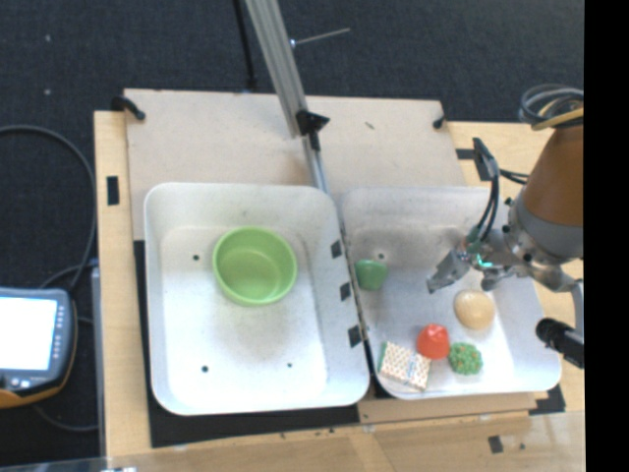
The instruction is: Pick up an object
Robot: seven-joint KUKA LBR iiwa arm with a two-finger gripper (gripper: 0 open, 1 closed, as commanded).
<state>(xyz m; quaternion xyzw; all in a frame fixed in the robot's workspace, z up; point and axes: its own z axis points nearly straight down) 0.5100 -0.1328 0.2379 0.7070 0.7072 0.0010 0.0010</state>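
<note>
You've got two shallow white bins side by side on the bench. The left white plastic bin carries one round lime-green plastic bowl, upright, sitting a bit up and left of that bin's middle, apart from all walls.

The right white plastic bin has the rest. A small green cup-shaped piece sits near its left wall, just beside the divider between the bins. Along the near edge you see three things in a row: a flat checkered orange-and-white packet at the lower left, a small red rounded object just right of and above it, looks touching or nearly so, and a bumpy dark-green broccoli-like piece just right of the red one. Above that pair lies a pale yellow egg-shaped object, near the red one but apart from it.

Your grey arm with the orange band comes in from the right over the right bin. The two-finger gripper hangs just above the pale yellow object in the view, between it and the green cup piece. Dark finger parts splay to the left and down, looks parted, nothing visible between them. Can't tell whether the tips touch the bin floor or the yellow object.

A slanted metal pole runs from the top of the view down to the gap between the bins. A tablet-like screen sits at the left edge, off the bench.
</note>
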